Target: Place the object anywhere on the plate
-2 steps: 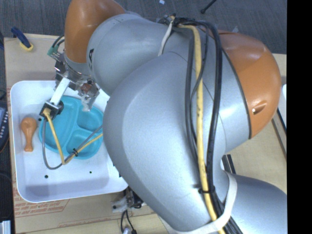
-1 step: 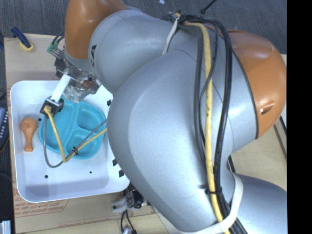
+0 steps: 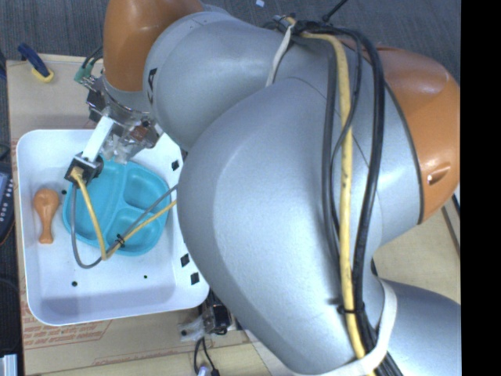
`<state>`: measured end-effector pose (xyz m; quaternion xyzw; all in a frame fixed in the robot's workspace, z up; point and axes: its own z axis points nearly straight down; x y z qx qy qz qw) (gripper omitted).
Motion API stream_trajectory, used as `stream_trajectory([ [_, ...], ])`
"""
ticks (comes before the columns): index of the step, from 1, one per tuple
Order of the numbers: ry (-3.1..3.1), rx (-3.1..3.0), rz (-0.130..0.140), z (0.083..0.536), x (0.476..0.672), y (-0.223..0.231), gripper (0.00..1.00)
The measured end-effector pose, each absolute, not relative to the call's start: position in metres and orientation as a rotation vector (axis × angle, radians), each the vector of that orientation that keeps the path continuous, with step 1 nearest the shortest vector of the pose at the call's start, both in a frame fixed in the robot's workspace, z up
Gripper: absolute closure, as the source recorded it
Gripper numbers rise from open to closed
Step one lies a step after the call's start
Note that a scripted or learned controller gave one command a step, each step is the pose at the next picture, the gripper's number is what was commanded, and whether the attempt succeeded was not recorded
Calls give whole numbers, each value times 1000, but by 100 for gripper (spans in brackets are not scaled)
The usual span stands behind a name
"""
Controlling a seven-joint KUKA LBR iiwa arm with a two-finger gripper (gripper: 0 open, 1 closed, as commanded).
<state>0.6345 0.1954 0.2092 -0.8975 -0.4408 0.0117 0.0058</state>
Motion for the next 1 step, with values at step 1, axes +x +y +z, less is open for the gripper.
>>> stream_trajectory([
  [1,-1397,-2798,46,219,634,198,100],
])
